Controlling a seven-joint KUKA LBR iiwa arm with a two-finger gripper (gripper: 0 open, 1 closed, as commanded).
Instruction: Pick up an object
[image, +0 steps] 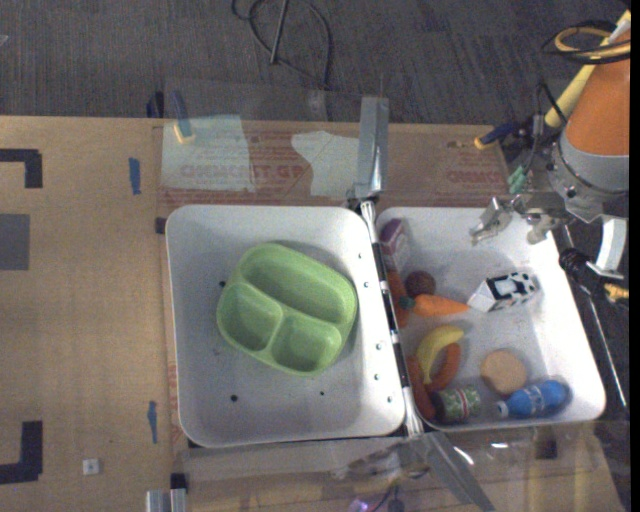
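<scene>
I see the gripper (513, 218) above the right bin's (585, 345) far edge, fingers spread and gripping nothing. Pickable objects lie below: a carrot (438, 306), banana (436, 347), and blue bottle (534, 399). The left bin (195, 300) holds a green tray (287, 309).

Crowding the right bin (560, 300) along its left wall and front; lying open across its middle and far corner, around the milk carton (512, 289).

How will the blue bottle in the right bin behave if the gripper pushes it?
The blue bottle lies on its side, so its round body will probably roll. It looks like small plastic, likely light and perhaps slippery. The bin wall close beside it may stop it soon.
</scene>
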